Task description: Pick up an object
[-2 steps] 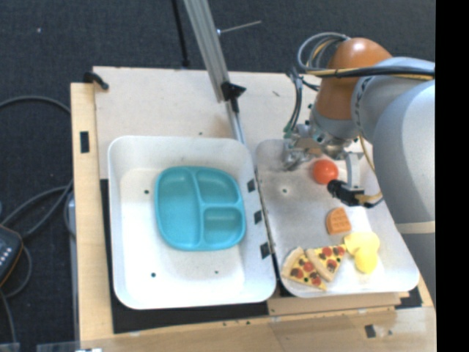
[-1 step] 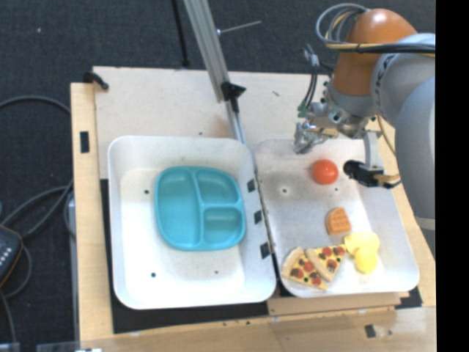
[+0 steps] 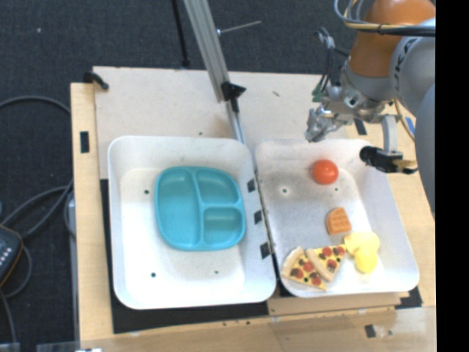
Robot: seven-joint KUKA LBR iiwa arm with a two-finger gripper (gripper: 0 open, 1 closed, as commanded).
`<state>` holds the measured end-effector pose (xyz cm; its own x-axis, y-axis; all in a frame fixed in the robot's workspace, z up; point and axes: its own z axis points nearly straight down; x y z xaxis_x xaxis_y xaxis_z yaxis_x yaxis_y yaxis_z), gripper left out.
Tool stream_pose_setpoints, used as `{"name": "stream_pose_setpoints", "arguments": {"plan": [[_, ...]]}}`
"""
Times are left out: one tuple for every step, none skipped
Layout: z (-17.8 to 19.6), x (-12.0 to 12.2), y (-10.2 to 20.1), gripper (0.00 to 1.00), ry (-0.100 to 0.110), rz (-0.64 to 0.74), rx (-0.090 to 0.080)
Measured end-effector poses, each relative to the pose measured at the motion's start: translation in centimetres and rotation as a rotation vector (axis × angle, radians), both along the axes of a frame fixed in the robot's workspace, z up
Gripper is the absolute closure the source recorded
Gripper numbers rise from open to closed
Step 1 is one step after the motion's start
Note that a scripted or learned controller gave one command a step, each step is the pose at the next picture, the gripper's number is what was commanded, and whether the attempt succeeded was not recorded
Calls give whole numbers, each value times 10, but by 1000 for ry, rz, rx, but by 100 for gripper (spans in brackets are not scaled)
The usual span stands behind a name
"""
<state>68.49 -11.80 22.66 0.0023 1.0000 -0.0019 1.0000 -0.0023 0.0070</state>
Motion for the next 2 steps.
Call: {"name": "stream_pose_setpoints", "arguments": {"plan": [[30,1,-1,100,2,4,1],[17,-8,52,100,8,8,3]]}}
